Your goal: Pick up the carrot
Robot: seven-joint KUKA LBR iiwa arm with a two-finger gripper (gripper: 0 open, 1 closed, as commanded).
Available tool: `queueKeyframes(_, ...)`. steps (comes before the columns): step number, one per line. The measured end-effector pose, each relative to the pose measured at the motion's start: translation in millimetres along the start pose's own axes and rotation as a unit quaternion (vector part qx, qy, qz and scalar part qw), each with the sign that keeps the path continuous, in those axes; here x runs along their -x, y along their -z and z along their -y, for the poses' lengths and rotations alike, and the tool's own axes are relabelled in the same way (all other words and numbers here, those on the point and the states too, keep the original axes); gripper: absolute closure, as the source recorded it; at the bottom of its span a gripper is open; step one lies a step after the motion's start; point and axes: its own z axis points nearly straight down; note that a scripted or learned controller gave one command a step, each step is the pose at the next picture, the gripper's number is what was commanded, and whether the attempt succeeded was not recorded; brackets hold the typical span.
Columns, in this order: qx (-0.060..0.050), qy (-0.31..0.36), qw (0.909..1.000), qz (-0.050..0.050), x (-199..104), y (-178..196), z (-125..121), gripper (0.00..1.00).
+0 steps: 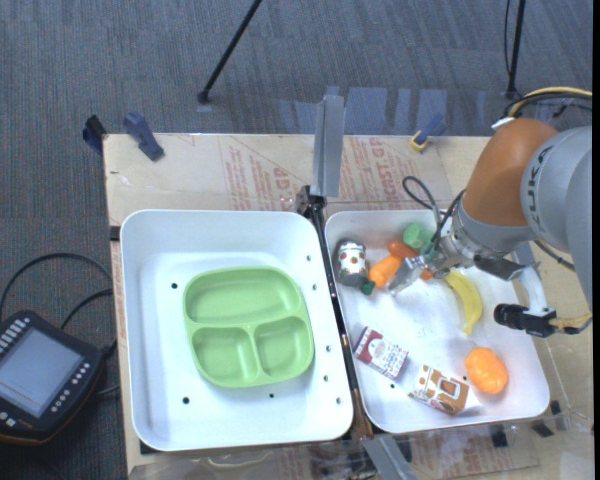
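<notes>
Carrot [385,269] sitting in the right bin [535,388], near the top left, beside a small can [351,260]. Gripper [408,276] down right against it; can't tell open or closed, honestly.

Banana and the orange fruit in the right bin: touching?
Apart. The camera view shows bare white bin floor between the banana and the orange fruit.

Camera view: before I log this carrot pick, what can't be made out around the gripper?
- Gripper: too small and blurred in the camera view to tell whether it grips anything.
- Carrot: partly covered by the gripper, so contact is unclear.
- Green item: half hidden behind the wrist; identity unclear.
- Small can: label too small to read.
</notes>
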Motion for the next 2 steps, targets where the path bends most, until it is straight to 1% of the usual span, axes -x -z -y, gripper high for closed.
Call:
queueKeyframes(1,0.001,0.096,0.9954,0.001,22.6,79.8,-19.3,0.0)
queueKeyframes(2,0.011,0.239,0.9709,0.007,-39.1,22.8,-43.0,0.0)
